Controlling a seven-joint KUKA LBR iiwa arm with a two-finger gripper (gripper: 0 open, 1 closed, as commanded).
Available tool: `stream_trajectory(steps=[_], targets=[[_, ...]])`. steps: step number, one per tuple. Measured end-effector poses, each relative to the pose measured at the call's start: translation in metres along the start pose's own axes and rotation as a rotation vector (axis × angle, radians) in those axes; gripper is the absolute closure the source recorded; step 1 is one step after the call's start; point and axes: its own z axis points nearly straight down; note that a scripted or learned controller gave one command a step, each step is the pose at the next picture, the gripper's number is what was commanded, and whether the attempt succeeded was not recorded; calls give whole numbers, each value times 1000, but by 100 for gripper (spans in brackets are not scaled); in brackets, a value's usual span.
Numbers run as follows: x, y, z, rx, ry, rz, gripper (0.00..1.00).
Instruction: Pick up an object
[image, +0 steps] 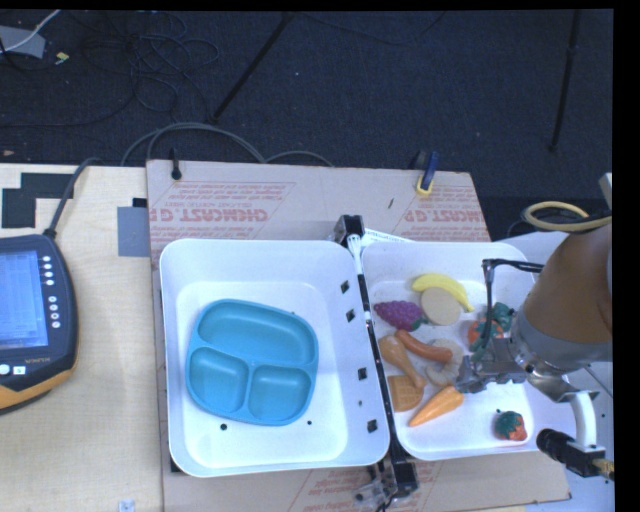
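Note:
The right bin holds several toy foods: a yellow banana, a beige round slice, a purple grape bunch, a sausage, a brown bread piece, an orange carrot and a small red-and-green piece. My gripper hangs low over the middle of this bin, just right of the sausage and above the carrot's thick end. The arm's bulk hides much of it.
The left bin holds a blue divided tray. A teach pendant lies on the bench at far left. A black clamp strip runs between the bins. Cables trail over the dark floor behind.

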Motion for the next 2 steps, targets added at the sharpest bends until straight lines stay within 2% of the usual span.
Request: stream_trajectory(steps=[1, 2], targets=[[65, 2, -119, -16, -2, -15, 100], [106, 21, -45, 2, -1, -11, 100]])
